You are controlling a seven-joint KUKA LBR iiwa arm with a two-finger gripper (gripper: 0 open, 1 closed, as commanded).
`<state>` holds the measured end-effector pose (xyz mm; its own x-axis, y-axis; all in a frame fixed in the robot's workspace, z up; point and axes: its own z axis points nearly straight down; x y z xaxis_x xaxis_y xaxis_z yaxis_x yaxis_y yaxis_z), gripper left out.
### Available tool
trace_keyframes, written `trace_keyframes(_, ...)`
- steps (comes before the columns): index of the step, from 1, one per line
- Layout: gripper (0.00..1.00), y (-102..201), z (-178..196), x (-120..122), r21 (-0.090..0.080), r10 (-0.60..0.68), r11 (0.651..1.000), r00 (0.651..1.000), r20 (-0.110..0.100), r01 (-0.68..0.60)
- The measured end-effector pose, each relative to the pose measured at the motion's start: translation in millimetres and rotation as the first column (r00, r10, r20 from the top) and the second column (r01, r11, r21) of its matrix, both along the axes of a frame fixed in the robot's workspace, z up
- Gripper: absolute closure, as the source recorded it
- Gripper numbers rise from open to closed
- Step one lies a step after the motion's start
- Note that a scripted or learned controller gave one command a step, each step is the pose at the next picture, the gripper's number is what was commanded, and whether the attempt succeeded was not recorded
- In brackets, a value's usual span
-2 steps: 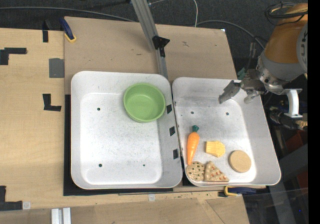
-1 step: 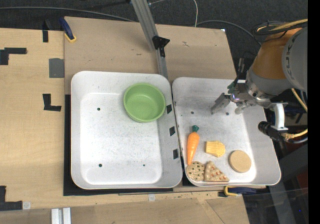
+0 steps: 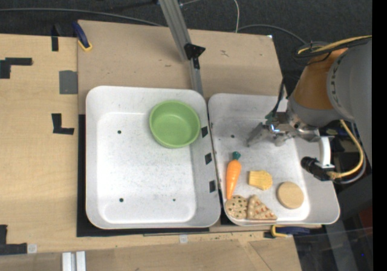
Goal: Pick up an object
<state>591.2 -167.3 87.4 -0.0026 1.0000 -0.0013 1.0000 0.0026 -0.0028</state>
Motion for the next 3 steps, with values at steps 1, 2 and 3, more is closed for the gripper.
trace_keyframes(1,1.0,0.6,11.9,0.5,0.002,0.0,1.0,1.0,0.0,0.0)
trace_keyframes(2,1.0,2.4,55.4,-3.7,0.001,-0.001,1.0,1.0,0.005,0.001)
trace_keyframes(3,1.0,9.2,115.9,1.5,0.0,0.0,1.0,1.0,0.008,0.0)
